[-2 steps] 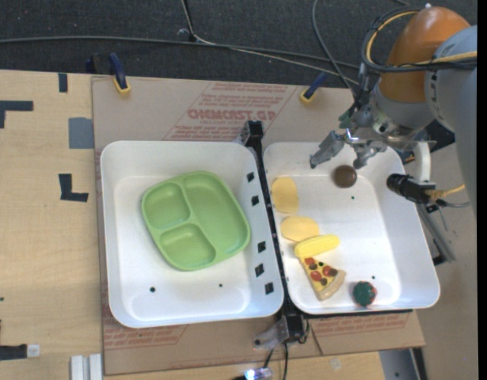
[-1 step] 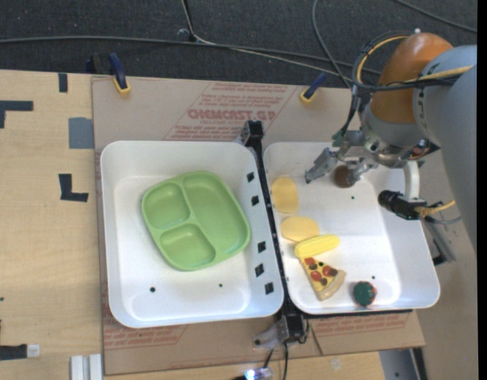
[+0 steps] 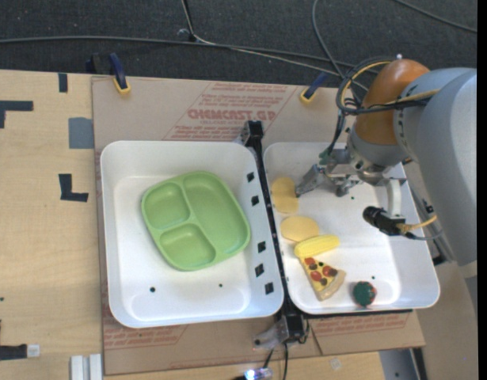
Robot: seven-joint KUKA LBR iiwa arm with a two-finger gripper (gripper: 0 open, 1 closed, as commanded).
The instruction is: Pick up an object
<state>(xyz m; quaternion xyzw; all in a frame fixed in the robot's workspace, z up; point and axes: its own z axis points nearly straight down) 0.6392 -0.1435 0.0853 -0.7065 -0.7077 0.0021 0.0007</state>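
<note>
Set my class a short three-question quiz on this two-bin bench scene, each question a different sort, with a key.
1. True or false: the green three-compartment plastic tray lies in the left white bin.
2. Which sits nearest the right white bin's front right corner? A) toy pizza slice B) round red-and-green toy C) yellow banana-shaped toy
3. Fill in: the gripper hovers over the ___ bin.

Key: 1 true; 2 B; 3 right.
</note>
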